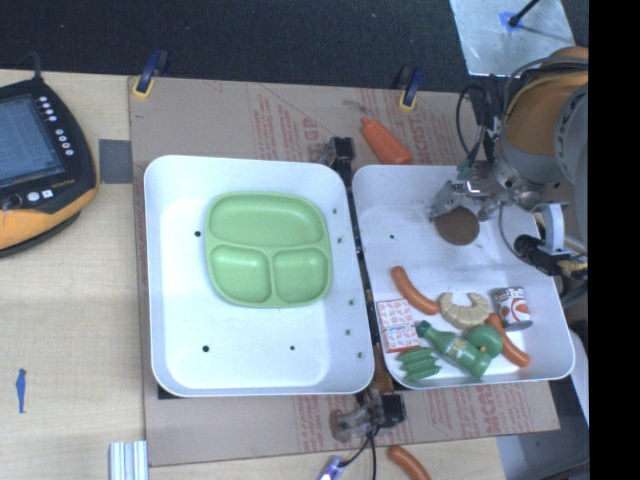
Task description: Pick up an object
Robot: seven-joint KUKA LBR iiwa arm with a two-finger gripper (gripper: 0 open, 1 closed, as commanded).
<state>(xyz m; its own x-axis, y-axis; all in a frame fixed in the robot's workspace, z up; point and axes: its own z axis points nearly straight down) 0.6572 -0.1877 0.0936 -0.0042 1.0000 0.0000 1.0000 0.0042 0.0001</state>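
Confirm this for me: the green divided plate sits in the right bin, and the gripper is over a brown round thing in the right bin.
Wrong on the plate. The camera view shows the green divided plate in the left bin, not the right. The rest stands: the gripper is over the brown round thing in the right bin.

text: none legible | cardboard sheet [300,118]: red print, too blurred to read

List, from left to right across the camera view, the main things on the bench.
Handheld control pad → green divided plate in the left white bin → red-and-white packet → sausage → brown disc under the gripper → small can.
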